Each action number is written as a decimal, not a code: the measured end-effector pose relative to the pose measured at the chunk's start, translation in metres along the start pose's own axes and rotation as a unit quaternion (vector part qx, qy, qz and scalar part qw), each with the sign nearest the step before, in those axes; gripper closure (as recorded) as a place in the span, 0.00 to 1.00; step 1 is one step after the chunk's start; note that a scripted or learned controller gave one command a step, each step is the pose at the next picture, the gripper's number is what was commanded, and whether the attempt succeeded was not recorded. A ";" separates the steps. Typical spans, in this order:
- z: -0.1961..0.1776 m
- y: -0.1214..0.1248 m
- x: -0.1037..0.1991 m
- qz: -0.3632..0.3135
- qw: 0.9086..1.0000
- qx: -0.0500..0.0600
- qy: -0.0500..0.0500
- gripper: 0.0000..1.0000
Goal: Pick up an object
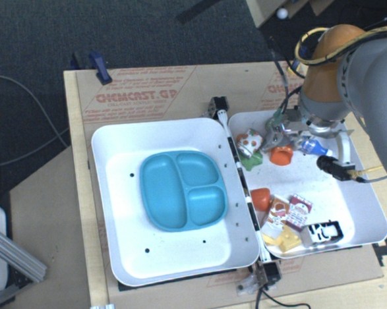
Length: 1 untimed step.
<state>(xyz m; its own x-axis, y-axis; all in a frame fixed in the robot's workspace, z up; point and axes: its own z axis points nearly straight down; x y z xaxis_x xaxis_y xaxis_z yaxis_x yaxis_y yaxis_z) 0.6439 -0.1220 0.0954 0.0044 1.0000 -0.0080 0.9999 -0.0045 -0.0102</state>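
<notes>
My gripper point(281, 134) hangs low over the far part of the right bin point(362, 205). Just below it lies a small orange object point(281, 155). A red, white and green toy point(249, 143) rests to its left against the bin wall. To the right of the orange object, under the wrist, is a blue object point(312, 147). Nearer the front are a red piece point(260, 197), two red-and-white packets point(291, 210), a yellow piece point(285, 240) and a black-and-white object point(324, 231).
The left bin point(116, 189) holds a blue divided plate point(183, 189). A clamped ridge point(238, 174) separates the two bins. The grey arm with its orange band point(331, 48) and cables crowds the right bin's far right corner.
</notes>
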 end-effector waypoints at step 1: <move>0.011 0.003 -0.007 -0.001 1.000 0.006 0.006 1.00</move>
<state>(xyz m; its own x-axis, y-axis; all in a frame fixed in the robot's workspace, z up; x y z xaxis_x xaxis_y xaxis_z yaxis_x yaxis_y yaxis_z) 0.6464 -0.1288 0.0845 0.0025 1.0000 0.0037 0.9997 -0.0024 -0.0228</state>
